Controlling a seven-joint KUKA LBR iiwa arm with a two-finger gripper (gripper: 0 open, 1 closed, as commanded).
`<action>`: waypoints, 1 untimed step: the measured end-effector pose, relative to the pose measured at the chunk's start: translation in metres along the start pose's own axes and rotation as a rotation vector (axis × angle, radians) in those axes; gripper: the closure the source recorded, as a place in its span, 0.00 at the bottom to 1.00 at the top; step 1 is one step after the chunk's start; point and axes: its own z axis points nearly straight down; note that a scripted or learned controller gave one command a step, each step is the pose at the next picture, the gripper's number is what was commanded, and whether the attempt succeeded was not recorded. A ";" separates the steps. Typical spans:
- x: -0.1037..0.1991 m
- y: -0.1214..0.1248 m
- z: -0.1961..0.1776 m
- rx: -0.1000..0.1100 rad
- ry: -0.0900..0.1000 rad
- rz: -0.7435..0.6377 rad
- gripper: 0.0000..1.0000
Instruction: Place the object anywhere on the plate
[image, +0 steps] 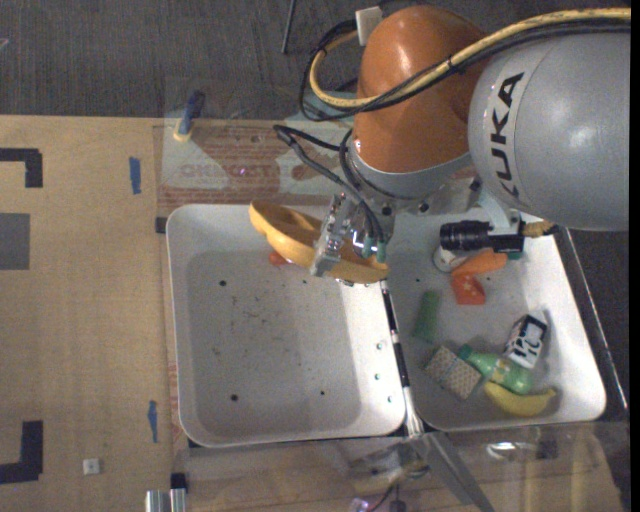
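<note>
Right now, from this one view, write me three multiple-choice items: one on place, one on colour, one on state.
1. Where is the banana?
A. left bin
B. right bin
C. on the bench

2. The plate is:
A. yellow
B. blue
C. black

3. The green bottle:
A. stands upright
B. lies on its side
C. hangs from the end effector

Key: B, it lies by that bin's near corner; A, its rim shows yellow; B, its length rests along the bin floor.
</note>
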 end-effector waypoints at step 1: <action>-0.017 0.063 -0.019 0.001 -0.001 0.167 1.00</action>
